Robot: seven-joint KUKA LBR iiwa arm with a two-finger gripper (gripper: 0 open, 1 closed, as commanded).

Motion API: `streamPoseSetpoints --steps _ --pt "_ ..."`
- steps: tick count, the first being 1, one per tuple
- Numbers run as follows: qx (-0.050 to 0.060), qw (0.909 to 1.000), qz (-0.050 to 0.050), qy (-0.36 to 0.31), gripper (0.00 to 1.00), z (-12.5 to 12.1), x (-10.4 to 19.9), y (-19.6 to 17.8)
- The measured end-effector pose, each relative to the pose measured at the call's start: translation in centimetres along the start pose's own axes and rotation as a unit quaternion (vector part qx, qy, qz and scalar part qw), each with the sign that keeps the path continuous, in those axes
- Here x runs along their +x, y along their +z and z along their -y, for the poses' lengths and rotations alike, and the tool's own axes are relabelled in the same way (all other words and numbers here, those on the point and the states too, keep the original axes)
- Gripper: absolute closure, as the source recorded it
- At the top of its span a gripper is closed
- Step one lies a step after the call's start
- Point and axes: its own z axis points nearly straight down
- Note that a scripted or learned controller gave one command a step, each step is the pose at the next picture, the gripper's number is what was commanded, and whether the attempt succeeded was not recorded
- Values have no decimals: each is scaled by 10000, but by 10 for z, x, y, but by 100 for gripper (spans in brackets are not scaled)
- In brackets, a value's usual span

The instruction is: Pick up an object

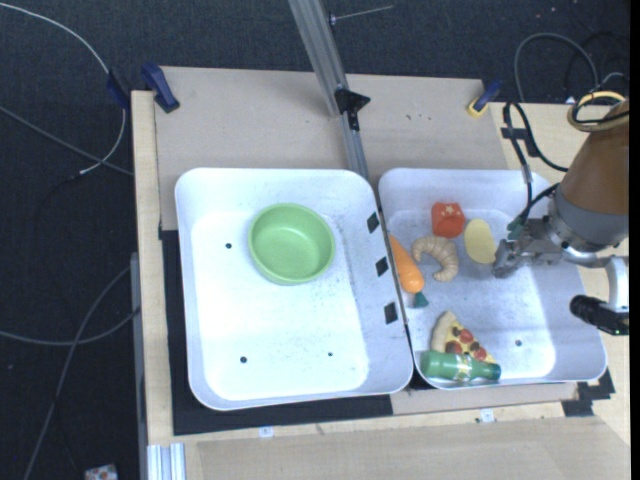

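Dark carpet and a pale bench point(260, 118) carry our two white bins: the left bin point(210, 268), well apart from the fingers, holds a green bowl point(291, 242), while the right bin point(560, 308) holds the toys. Our gripper point(508, 258) sits low in the right bin, and we cannot tell whether its fingers are spread or pressed together. We judge we are in the approach step, with the yellow lemon point(480, 240) just beside the fingertips as the likely target, the red pepper point(448, 218), croissant point(438, 256), carrot point(405, 264), pizza slice point(456, 336) and green bottle point(458, 368) farther off; next we must centre over the lemon and close.
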Motion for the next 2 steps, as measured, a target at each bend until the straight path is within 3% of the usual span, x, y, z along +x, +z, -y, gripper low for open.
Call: streamPoseSetpoints --steps 2 --pt "-66 10000 39 -7 100 6 -8 -117"
